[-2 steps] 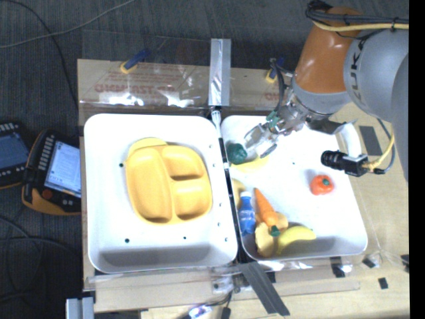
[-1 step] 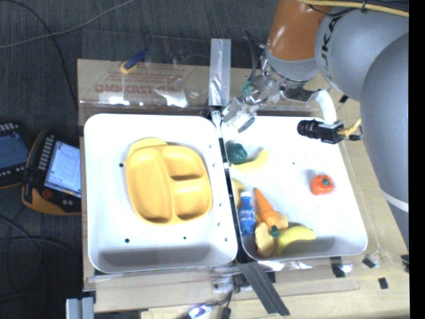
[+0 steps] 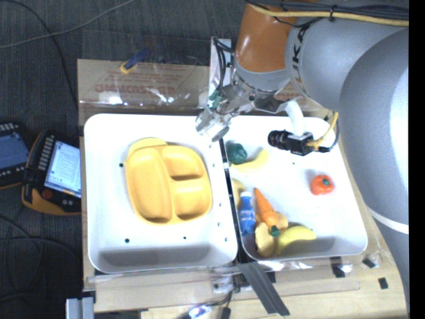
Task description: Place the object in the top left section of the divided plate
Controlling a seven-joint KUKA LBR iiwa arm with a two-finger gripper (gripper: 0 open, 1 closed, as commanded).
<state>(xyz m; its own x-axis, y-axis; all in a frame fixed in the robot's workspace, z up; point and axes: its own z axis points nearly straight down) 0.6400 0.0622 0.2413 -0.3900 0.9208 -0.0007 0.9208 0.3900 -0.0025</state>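
Note:
The yellow divided plate [image 3: 169, 180] lies in the left bin [image 3: 106, 244]. It has one long section on its left side and two smaller sections on its right, all bare. My gripper [image 3: 212, 122] hangs over the wall between the two bins, just beyond the plate's far right corner, and nothing shows in it. Close below it in the right bin [image 3: 345, 224] sit a dark green object [image 3: 236, 153] and a pale yellow piece [image 3: 257, 159].
The right bin also holds a red tomato [image 3: 322, 185], a blue bottle [image 3: 246, 212], a carrot [image 3: 265, 207] and a banana [image 3: 297, 235]. A black cable connector [image 3: 290, 140] hangs over it. A clear plastic bag [image 3: 149, 85] lies behind the left bin.

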